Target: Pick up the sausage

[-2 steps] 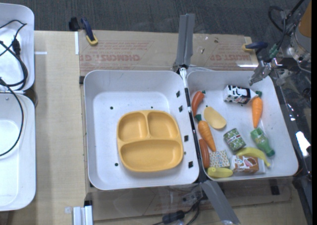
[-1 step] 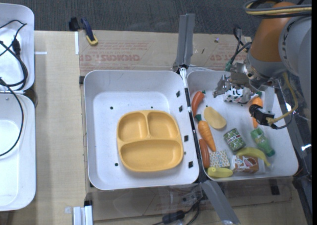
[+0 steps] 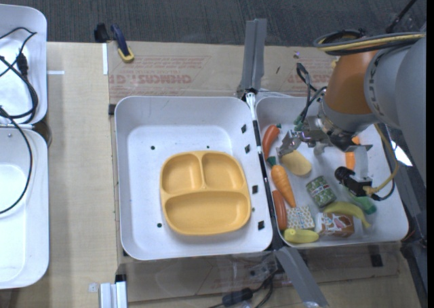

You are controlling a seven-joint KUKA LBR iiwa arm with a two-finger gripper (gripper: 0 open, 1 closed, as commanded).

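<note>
You saw the gripper (image 3: 293,142), its opening unreadable and holding nothing visible, hovering just beside the sausage (image 3: 270,140) along the right bin's (image 3: 397,228) left wall, where crowding carrots (image 3: 283,185) risked a mistaken grab.

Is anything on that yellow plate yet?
Empty. The yellow plate shows three bare compartments; the food lies in the right bin.

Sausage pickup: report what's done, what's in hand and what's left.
Done: the arm is over the right bin. In hand: the gripper hovers above a pale yellow food item, nothing visibly held. Left: the sausage lies by the bin's left wall, to be grasped and lifted.
</note>
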